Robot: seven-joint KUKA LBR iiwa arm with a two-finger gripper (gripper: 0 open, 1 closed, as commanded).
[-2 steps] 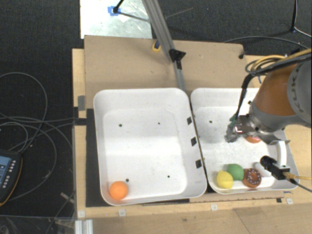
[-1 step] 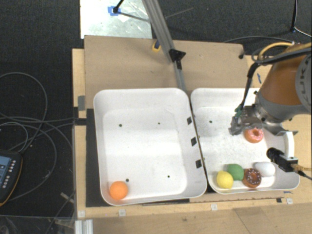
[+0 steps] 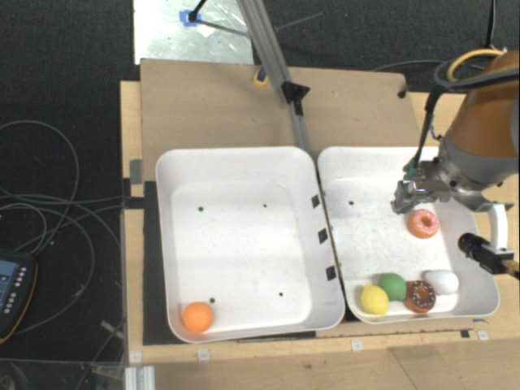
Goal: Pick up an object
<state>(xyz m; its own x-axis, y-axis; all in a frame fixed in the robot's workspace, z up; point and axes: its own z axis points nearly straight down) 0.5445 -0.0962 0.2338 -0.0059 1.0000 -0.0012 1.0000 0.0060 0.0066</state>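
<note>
While the claw (image 3: 406,199) hangs over the right bin (image 3: 357,218), a pink donut (image 3: 422,223) lies just beside it. Whether it's wide or narrow, I can't tell.

- I can read no text, label, brand, number or sign anywhere from my feed.
- The handheld pendant (image 3: 15,287) at the left edge has a screen and buttons, but whatever is on them is too small and blurred for me to read.
- The blue patch (image 3: 189,18) on the floor at the top shows no lettering I can make out.
- The small yellow tag (image 3: 260,76) at the bench's far edge carries nothing legible.
- The black clips (image 3: 322,236) between the two white bins (image 3: 236,169) are plain, with no markings that I can see.
</note>
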